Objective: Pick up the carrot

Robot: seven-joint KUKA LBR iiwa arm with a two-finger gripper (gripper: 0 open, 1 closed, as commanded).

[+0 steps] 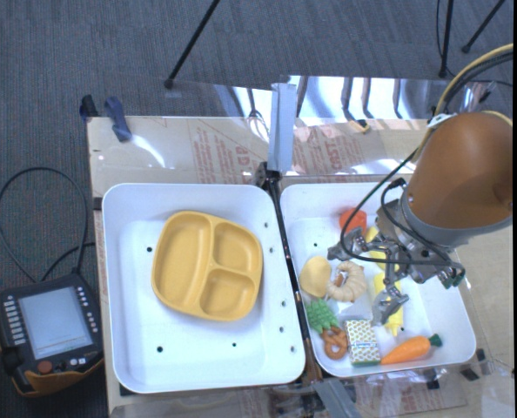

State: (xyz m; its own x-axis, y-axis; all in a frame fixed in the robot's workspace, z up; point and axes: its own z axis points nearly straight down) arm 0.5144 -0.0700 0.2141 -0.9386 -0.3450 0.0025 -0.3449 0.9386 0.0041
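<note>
Gripper (389,306) above right bin, near carrot (408,349).

- The carrot (406,350) lies by the right bin's (464,316) near rim, open from above.
- A small box (363,341) crowds its left end.
- The tool (389,306) hangs just above-left, near the carrot.

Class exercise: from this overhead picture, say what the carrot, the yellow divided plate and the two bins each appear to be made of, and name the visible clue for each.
Carrot: probably moulded plastic, a toy; its orange is uniform and smooth, with a green tip.
Yellow divided plate: likely matte plastic; even colour, soft rounded compartment ridges, no strong glare.
Left bin and right bin: seemingly white plastic, though painted metal cannot be ruled out; thin rounded rims, faint sheen.
</note>
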